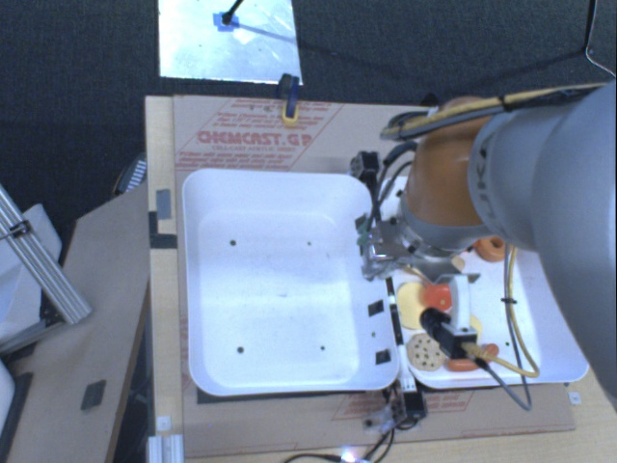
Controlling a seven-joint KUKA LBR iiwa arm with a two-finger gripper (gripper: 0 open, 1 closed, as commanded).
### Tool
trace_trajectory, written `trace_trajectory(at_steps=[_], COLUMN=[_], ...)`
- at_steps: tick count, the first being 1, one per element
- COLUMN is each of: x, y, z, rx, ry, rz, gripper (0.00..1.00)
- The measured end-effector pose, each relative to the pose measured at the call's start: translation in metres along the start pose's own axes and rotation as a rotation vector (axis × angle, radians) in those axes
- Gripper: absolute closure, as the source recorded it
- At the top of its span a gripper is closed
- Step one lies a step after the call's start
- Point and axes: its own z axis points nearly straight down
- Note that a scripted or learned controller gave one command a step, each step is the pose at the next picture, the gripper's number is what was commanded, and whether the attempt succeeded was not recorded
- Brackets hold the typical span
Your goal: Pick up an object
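Gripper (pixel 382 258) is held low in right bin (pixel 551 340); its state cannot be told. Disc (pixel 413 304) and cookie (pixel 422 352) are left beside it, seemingly ungrasped. Pick not yet done.

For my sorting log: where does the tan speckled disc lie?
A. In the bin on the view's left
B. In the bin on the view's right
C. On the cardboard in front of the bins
B: the speckled disc lies inside the right-hand bin, near its front corner beside the divide between the bins.
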Motion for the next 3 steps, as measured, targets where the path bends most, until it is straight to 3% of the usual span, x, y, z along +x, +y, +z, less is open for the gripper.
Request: trace_trajectory(at_steps=[1, 2, 3], x=[0.112, 0.138, 0.135], y=[0.071, 0.076, 0.021], z=[0.051, -0.020, 0.085], rx=[-0.004, -0.008, 0.013], ry=[0.003, 0.002, -0.005], rz=[-0.005, 0.001, 0.008], gripper=[1.00, 1.00, 1.00])
